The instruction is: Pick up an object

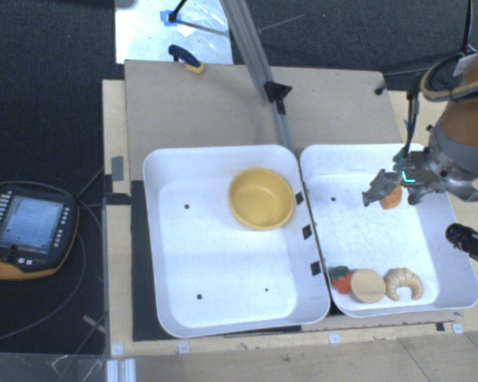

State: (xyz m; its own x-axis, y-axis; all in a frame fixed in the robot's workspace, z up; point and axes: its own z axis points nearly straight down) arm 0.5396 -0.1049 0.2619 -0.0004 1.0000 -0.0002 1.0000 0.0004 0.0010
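No text, label, brand, number or sign can be read anywhere. The teach pendant (25, 231) lying on the dark floor left of the bench has a lit screen, but what it displays is too small and blurred to make out, and the buttons around it show no legible marks. The two white bins (223, 309) and the cardboard sheet (223, 106) behind them carry no readable print.
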